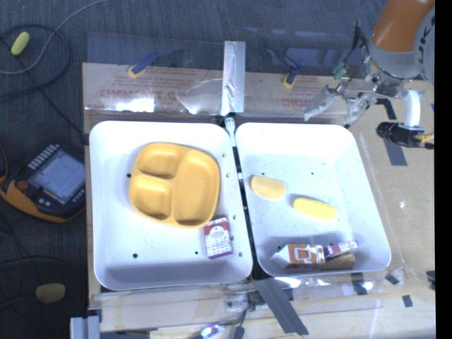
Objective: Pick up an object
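Note:
The right bin (360, 182) holds a pale yellow rounded piece (268, 187), a bright yellow oblong piece (314, 208) and a brown and red packet (318, 253) lying along its front wall. In the left bin (106, 210) lie a yellow divided plate (173, 183) and a small red box (218, 238). My gripper (328, 116) hangs above the back rim of the right bin, well behind all the objects. Its fingers are spread open with nothing between them.
A metal post (234, 76) stands at the back between the bins. Blue and yellow clamps (143, 64) hold the board behind them. A teach pendant (53, 182) and cables lie on the floor at the left.

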You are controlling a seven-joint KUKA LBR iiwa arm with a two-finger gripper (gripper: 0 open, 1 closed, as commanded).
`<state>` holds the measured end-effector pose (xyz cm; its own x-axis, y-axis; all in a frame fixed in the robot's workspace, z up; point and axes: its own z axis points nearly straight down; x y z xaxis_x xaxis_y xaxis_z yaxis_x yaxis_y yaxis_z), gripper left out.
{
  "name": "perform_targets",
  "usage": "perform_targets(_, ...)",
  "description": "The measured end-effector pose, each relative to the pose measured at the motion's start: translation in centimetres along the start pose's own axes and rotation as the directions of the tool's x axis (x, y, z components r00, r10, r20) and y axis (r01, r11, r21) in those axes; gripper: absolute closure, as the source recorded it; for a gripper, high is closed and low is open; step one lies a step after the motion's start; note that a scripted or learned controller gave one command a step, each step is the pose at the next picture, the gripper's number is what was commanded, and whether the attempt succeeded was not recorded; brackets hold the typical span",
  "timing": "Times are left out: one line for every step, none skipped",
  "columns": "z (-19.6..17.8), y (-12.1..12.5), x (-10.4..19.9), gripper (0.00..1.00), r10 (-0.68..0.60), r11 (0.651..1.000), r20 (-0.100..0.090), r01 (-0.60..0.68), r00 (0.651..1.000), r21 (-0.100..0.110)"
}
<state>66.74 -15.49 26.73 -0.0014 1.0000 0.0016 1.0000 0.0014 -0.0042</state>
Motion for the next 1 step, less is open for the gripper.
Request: perform_targets(10.96, -6.56, 1.09, 0.0, -0.128, 0.992, 0.001, 0.128, 0.992, 0.001)
